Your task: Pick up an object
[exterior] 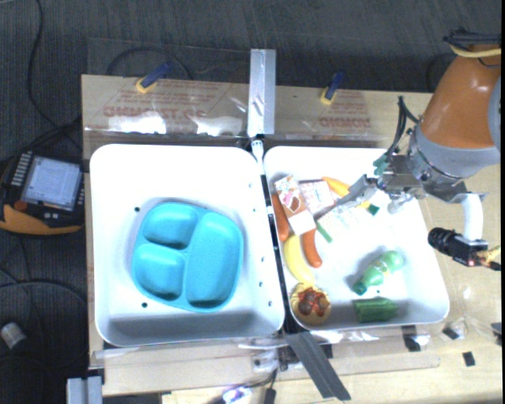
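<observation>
My gripper (372, 194) hangs over the upper right part of the right bin (421, 251), its fingers blurred against the white floor. Left of it lies a pile: a small box with a red and white label (301, 199), a yellow banana (296, 255), an orange-red sausage (311, 247) and an orange piece (335, 185). A green bottle (377, 273) lies lower right, a dark green block (375, 310) sits below it, and a brown pastry-like item (311, 301) rests at the bin's lower left. Nothing shows between the fingers.
The left bin (109, 225) holds a blue sectioned tray (187, 254). A metal divider bar (261, 82) stands between the bins at the back. A black cylinder (454, 244) juts from the arm over the right bin's right rim.
</observation>
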Tool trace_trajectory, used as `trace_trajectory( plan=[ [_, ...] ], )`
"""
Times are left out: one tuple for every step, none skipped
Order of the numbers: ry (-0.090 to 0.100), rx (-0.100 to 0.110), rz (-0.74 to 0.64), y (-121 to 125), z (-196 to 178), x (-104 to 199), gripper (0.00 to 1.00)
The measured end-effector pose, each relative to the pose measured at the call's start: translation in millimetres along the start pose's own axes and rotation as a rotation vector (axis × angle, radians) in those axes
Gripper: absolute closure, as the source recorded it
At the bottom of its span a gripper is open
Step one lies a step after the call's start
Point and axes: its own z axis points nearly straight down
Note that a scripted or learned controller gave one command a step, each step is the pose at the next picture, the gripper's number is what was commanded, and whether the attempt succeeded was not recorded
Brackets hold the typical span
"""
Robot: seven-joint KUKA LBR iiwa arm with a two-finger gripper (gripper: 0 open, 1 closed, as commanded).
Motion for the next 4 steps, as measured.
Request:
trace_trajectory(
  plan=[
    [0.000,0.000,0.178,80.7,73.2,-23.9,0.00],
    [0.002,-0.001,0.263,123.7,151.6,-62.3,0.00],
    [-0.005,-0.002,0.271,121.8,-23.0,-87.2,0.00],
    [-0.001,0.001,0.183,121.4,132.2,-12.9,0.00]
  ],
)
